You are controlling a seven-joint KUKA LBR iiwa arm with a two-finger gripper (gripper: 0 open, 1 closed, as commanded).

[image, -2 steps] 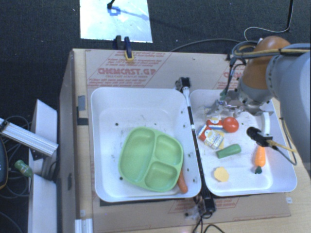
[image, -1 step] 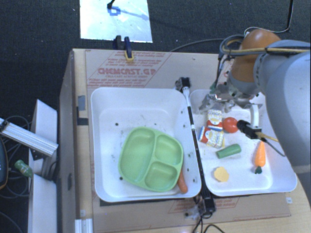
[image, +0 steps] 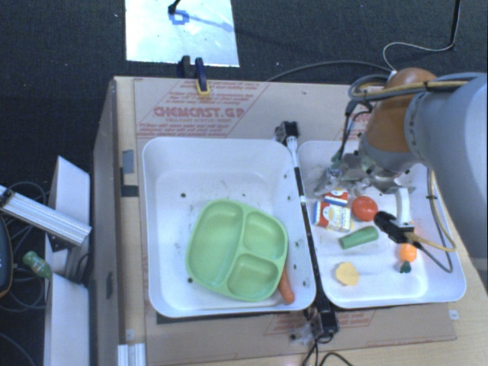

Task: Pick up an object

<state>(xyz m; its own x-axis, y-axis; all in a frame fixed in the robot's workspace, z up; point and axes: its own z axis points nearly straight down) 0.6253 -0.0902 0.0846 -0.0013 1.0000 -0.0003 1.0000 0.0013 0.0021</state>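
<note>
The grey arm (image: 450, 128) reaches in from the right side of the bench and bends down over the far part of the right bin (image: 442, 284). Its orange band (image: 393, 117) sits just above the wrist, and the wrist points down and to the left, toward the bin's far left corner. The gripper (image: 343, 172) hangs low there, close above the bin floor, with cables looping around the wrist. Whether the claw is wide or narrow cannot be told; the metal parts blur together and nothing is seen held in it.

The task's things lie in the right bin. A small red-and-white carton (image: 334, 210) lies just in front of the gripper, near the bin's left wall. A red tomato (image: 364, 207) is touching or just beside the carton's right side. A green cucumber-like piece (image: 358, 238) lies in front of these, a yellow piece (image: 347, 274) nearer the front edge, and a small orange piece (image: 408, 254) toward the right.

In the left bin (image: 164, 227) a green divided plate (image: 238, 248) lies toward the front, with an orange carrot (image: 286, 288) at its front right edge, near the bin's front right corner.
</note>
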